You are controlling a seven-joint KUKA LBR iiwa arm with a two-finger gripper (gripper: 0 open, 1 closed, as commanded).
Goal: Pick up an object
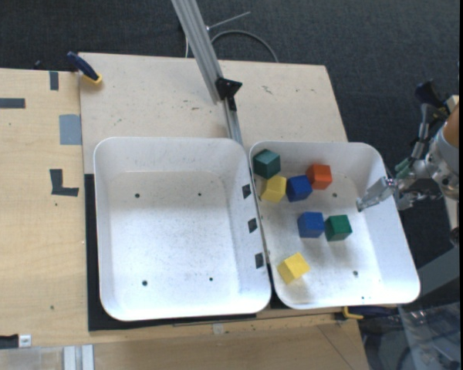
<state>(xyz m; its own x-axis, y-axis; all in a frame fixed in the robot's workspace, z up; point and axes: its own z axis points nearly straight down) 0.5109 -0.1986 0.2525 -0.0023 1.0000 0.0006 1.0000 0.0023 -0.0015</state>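
Two shallow white plastic bins sit side by side on the pale wooden counter point(170, 99). The left bin point(108, 230) has only dark specks on its floor. The right bin point(386, 260) holds seven small cubes. A dark green cube point(266, 163) lies near the bin's far left corner, with a yellow cube point(273, 189) just below it and touching a blue cube point(299, 187) on its right. An orange cube point(319, 176) sits just beside that blue one, further back. Nearer the middle, a second blue cube point(310, 223) and a brighter green cube point(338, 227) lie close together, side by side. A second yellow cube point(294, 267) rests alone toward the near left part of the bin, well apart from the others.

The robot's hand point(373, 194) hangs over the right rim of the right bin, reaching in from the right, with its grey metal tip pointing toward the cubes. I cannot tell whether the hand is apart or together from here; nothing shows in its grip, and it stands clear of every cube, the brighter green one being nearest.

A slanted aluminium rail point(197, 33) crosses the counter from the top, ending at a black bracket above the gap between the bins. A blue-and-yellow clamp point(85, 67) grips the counter's far left corner.
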